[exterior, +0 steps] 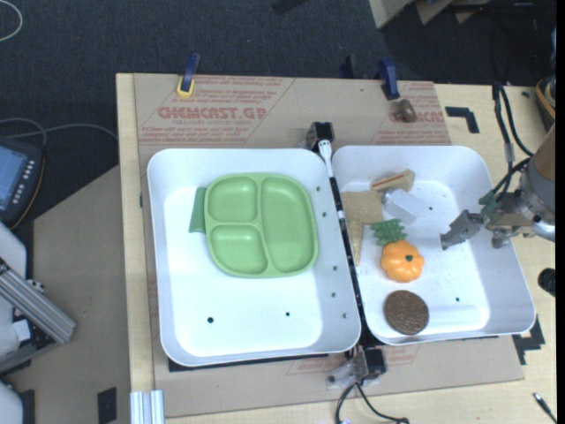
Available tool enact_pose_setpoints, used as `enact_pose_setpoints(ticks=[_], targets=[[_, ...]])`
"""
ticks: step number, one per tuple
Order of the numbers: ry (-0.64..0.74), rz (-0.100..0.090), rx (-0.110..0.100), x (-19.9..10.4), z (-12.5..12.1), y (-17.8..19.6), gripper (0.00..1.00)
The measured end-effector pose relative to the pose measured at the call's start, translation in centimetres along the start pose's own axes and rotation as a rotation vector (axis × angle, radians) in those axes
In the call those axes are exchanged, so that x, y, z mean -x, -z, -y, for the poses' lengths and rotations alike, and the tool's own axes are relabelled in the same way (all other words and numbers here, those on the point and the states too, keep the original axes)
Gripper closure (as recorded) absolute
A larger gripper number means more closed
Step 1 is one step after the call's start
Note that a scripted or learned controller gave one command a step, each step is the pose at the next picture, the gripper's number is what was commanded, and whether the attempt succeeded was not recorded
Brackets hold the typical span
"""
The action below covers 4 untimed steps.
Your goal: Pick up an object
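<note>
From my station I saw the left bin (177, 263) holding only a green divided plate (261, 223) over a darker green piece, while the right bin (503, 299) held every loose candidate: a brown round disc (406, 312), an orange pumpkin-like toy (402, 261) with a green leafy bit above it, a pale grey block (408, 207) and a tan stick-like piece (393, 181). The gripper (461, 230) hung low over the right bin's bare floor, well apart from the pumpkin, its fingers released and grasping nothing. I judged the pick not yet made, with approach, closing and lifting all left.
</note>
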State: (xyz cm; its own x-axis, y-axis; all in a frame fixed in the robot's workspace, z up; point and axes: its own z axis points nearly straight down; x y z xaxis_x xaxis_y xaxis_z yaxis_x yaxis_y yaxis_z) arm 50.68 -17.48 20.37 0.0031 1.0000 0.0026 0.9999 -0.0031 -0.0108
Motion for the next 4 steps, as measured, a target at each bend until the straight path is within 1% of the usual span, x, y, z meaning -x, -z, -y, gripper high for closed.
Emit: enact_pose_setpoints(ticks=[1, 2, 3, 4], targets=[[0.003, 0.003, 0.011, 0.0, -0.3, 0.5, 0.00], [0.002, -0.001, 0.003, 0.2, 0.1, -5.8, 0.00], [0.002, 0.001, 0.006, 0.2, -0.3, -12.0, 0.00], [0.002, 0.001, 0.008, 0.2, -0.3, -11.9, 0.00]])
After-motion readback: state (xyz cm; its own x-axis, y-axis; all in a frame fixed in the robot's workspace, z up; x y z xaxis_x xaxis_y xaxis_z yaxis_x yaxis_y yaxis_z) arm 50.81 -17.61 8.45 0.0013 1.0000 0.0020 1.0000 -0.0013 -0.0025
